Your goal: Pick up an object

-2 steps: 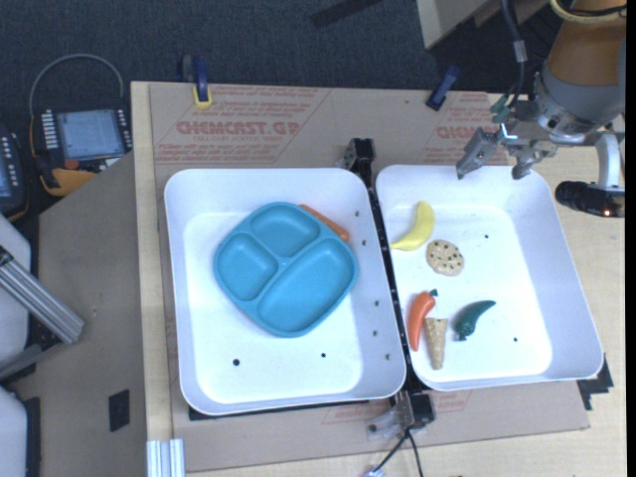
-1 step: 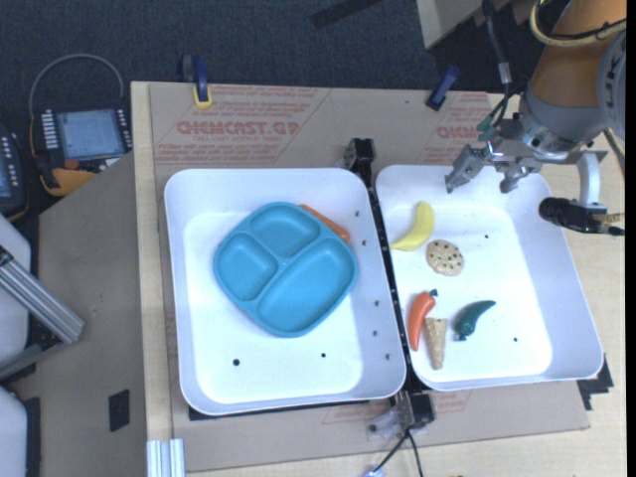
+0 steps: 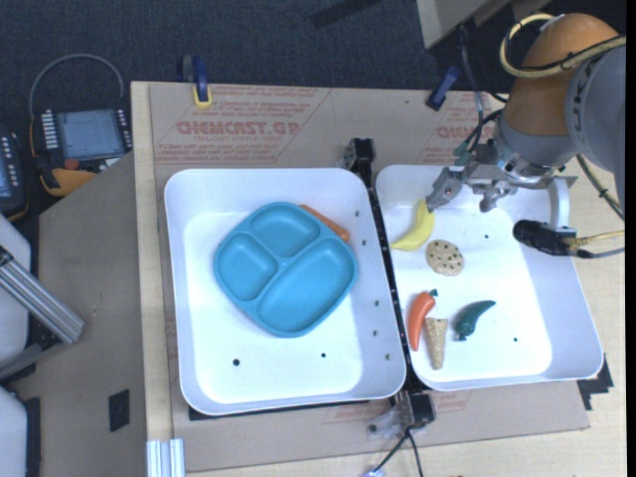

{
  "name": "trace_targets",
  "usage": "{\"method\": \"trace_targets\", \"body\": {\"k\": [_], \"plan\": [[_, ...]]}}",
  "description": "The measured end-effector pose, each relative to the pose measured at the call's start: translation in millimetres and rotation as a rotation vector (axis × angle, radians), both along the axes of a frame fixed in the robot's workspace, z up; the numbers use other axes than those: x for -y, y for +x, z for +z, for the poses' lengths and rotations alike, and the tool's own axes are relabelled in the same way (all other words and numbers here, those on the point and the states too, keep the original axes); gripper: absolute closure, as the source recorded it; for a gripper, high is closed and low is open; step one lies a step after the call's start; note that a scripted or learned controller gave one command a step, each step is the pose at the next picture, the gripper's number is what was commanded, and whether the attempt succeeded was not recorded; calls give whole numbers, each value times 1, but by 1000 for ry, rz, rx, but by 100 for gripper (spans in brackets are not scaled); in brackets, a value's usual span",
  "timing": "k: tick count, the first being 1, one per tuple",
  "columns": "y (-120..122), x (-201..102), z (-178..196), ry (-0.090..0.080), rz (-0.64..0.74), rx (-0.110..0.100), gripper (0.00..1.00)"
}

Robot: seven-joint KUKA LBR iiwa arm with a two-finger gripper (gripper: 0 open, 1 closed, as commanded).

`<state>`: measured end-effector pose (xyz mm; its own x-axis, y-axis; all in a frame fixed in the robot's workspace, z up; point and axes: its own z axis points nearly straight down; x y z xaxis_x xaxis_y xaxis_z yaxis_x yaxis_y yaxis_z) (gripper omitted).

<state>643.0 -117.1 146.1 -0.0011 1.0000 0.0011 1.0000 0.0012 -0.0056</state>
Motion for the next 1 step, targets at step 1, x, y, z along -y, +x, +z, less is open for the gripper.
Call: {"method": "trace_targets", "body": {"k": [1], "plan": [[2,-5,-44,0,0,0,0]]}}
